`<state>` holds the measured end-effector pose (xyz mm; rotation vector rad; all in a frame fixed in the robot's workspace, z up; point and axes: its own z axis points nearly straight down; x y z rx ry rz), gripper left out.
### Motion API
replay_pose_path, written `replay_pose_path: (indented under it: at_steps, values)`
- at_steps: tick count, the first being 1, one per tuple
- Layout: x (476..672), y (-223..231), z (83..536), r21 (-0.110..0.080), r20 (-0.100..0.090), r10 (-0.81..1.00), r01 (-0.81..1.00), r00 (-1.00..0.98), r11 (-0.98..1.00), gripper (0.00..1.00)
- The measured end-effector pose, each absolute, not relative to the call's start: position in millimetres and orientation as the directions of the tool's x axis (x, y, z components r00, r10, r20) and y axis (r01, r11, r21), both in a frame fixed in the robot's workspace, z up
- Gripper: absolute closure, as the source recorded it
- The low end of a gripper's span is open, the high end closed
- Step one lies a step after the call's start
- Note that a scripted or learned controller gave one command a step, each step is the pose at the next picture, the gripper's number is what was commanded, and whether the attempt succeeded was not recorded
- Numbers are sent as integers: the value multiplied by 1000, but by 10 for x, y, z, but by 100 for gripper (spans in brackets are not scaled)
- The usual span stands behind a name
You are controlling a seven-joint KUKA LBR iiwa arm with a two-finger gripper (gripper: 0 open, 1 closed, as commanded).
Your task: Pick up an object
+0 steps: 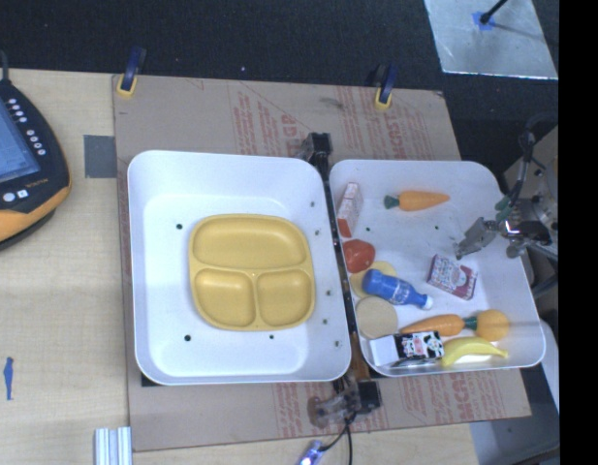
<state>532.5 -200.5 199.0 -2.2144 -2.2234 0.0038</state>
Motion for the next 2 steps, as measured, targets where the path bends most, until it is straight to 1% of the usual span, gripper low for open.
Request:
replay_pose_path:
  at_steps: [1, 2]
  values:
    - [5902, -1655, 902, -7, 0, 1000, 1000, -6, 6, 0]
    - [4847, -2038, 1253, -4, 0, 1000, 1000, -4, 4, 0]
